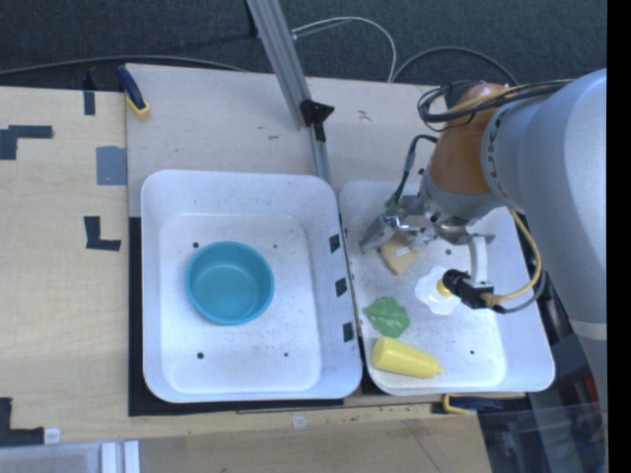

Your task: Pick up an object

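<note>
- Arm [532, 156] enters from the right of the frame, grey body with orange band above the wrist, bent down over the right bin [523, 363].
- Gripper [389, 233] sits low in the upper left part of the right bin, close to the wall shared with the left bin [168, 264].
- Jaws: too small and shadowed to read; cannot tell whether spread or pressed together.
- Tan block [398, 257] lies directly below the gripper, touching or just under its tip; not clear that it is pinched.
- White-and-yellow piece [439, 292] lies right of the tan block, mid bin, next to a yellow cable [518, 289] looping off the arm.
- Green leaf-shaped item [386, 315] lies lower in the right bin, near its left wall.
- Yellow cone-like object [404, 360] lies just below the green item, near the bin's lower edge.
- Blue bowl [231, 282] stands upright in the left bin, centre left, well apart from the gripper.
- Both bins rest side by side on the pale wooden surface [59, 264].
</note>
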Controlling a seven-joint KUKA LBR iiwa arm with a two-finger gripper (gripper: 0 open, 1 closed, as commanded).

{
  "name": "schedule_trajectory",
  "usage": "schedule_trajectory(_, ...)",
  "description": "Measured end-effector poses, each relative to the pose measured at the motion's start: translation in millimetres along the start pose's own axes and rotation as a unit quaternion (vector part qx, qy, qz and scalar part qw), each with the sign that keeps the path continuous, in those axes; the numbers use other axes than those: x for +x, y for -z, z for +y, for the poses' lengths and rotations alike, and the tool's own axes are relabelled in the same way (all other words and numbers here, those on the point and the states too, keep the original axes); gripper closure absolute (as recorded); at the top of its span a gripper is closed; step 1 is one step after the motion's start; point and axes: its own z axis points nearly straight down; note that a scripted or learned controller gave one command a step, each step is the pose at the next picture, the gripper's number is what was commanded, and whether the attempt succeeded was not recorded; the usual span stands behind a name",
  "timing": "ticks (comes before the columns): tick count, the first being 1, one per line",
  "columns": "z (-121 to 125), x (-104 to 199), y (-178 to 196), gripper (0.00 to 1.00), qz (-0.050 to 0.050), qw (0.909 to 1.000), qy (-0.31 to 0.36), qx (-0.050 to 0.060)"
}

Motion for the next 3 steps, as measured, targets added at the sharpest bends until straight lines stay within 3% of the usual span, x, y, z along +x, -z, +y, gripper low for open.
schedule_trajectory(1,2,1,13,1.0,0.001,1.0,0.001,-0.002)
schedule_trajectory(3,-1,-14,106,1.0,0.003,1.0,0.0,0.003)
